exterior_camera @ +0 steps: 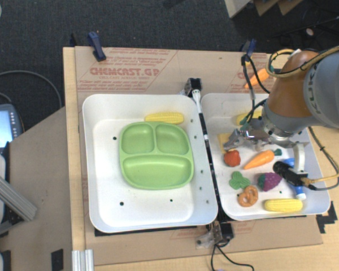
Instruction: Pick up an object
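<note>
Progress is judged slight: nothing is seen lifted. Whether the pincer is open cannot be told; it is lowered into the right bin, just above the tomato.

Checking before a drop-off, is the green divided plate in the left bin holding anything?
Empty: the green plate shows bare compartments; the corn cob lies beside it.

bright, even overhead light washes the two shallow white plastic bins at frame centre nearly to glare, shadows beneath the green divided plate stay soft and short, the dark carpet along the top is dim, and small details look slightly soft.
</note>
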`<action>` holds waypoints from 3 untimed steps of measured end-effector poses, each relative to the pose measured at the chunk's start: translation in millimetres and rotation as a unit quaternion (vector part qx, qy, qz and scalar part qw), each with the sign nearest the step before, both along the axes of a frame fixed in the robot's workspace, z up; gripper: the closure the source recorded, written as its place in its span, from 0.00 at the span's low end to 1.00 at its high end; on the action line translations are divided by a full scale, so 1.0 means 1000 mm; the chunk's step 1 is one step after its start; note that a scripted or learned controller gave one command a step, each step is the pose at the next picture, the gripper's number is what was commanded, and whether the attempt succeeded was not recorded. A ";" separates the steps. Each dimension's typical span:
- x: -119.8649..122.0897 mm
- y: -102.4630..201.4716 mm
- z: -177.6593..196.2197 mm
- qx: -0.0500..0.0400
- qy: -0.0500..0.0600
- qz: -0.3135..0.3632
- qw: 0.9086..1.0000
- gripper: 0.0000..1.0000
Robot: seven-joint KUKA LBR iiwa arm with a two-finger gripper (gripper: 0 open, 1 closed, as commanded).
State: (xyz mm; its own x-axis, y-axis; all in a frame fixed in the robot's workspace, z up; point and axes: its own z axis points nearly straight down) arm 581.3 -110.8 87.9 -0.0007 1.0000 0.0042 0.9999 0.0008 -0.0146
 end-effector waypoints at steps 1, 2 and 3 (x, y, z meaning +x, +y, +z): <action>-0.043 0.009 -0.004 -0.001 -0.004 -0.001 1.000 0.00; -0.040 0.008 0.007 -0.002 -0.008 -0.001 1.000 1.00; 0.021 -0.003 0.103 -0.004 -0.015 0.001 1.000 1.00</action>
State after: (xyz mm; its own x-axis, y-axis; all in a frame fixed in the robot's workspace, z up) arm 601.9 -113.9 190.5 -0.0023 1.0000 -0.0042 0.9999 0.0024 0.0156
